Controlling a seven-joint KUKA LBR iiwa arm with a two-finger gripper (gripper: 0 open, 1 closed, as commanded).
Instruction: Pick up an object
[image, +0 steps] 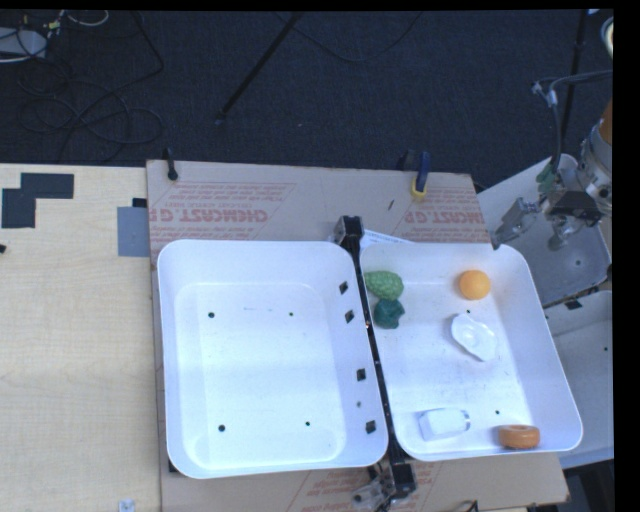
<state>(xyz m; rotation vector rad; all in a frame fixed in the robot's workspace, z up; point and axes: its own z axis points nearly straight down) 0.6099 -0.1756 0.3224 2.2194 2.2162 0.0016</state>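
Observation:
The right bin (545, 330) holds several small things. A light green lump (384, 284) lies by the divider, with a dark teal lump (388, 313) just below it. An orange ball (474, 285) sits near the far right, and a white curved piece (474, 336) lies in front of it. Near the front wall are a white block (443, 423) and a flat orange ring (519, 436). My gripper (553, 212) hangs at the right edge of the view, beyond the right bin's far right corner and well above the objects, with nothing seen in it.
The left bin (175, 300) stands beside the right one on a cardboard sheet (300, 200). A black clip strip (362, 340) joins the bins. A blue and yellow clamp (421, 175) grips the cardboard's far edge. Grey metal plate (580, 262) lies to the right.

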